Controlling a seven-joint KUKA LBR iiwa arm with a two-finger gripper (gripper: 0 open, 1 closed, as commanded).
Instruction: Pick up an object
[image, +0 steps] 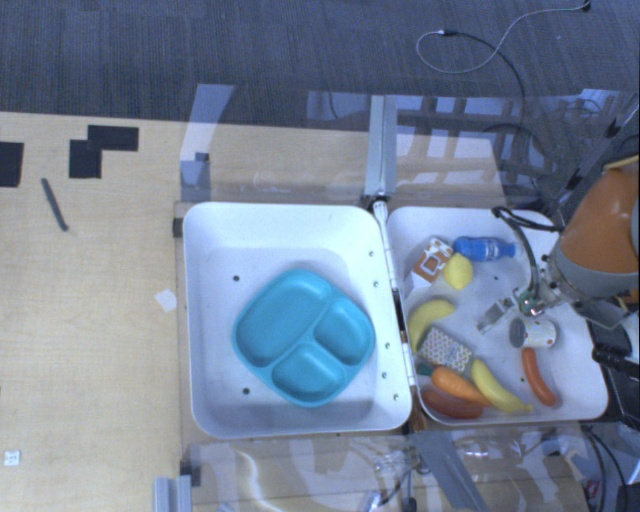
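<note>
Claw (522, 306) low over right bin (590, 400)

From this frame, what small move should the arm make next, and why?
Probably a short, straight descent. The gripper hovers over bare floor of the right bin, between the yellow banana and the orange sausage, with nothing visibly between its fingers. Shifting slightly toward the sausage first seems wise.

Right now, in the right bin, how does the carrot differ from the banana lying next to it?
The carrot is orange; the banana is yellow. The carrot tapers almost straight toward its thin end, while the banana bends in a curve. The carrot lies closer to the divider between the bins; the banana lies on its right, nearer the sausage. Both are long toy foods resting side by side near the bin's front edge.
</note>
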